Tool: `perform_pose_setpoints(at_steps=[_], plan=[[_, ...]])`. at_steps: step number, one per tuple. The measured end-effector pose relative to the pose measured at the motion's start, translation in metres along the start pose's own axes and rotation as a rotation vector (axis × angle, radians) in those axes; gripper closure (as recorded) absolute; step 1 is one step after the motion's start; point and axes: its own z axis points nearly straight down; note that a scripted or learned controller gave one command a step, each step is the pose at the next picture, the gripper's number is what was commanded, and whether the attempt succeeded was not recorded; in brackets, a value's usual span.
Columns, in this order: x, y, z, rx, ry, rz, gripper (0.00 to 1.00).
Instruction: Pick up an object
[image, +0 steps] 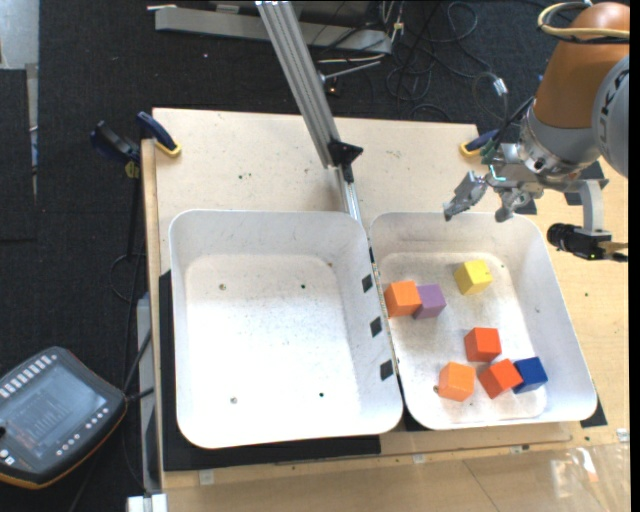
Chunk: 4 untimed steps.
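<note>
**Yellow cube sitting closest beneath a spread, empty claw**

White plastic is catching the light on both bins; the right bin (560, 300) is holding all seven blocks. The gripper (487, 200) is hanging over that bin's far rim with its two fingers splayed wide and nothing lying between them. The yellow cube (473, 275) is sitting just below it, apart from the others, so it is looking like the easiest pick. An orange cube (403, 297) and a purple cube (430, 300) are touching each other near the divider, and the orange and red blocks with the blue cube (530, 373) are crowding the near corner. For a clean grab, the arm is probably needing to centre over the yellow cube, turn the fingers square to its faces, and descend fully before closing.
</note>
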Motion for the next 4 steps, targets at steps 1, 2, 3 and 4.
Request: perform_pose_setpoints(at_steps=[1,2,3,4], plan=[[0.0,0.001,-0.003,-0.005,-0.002,-0.001,0.0],[0.008,-0.005,0.055,0.001,-0.001,-0.001,0.0],[0.0,-0.011,0.111,-0.004,-0.002,0.003,0.0],[0.001,-0.011,0.141,-0.002,-0.001,0.002,0.0]])
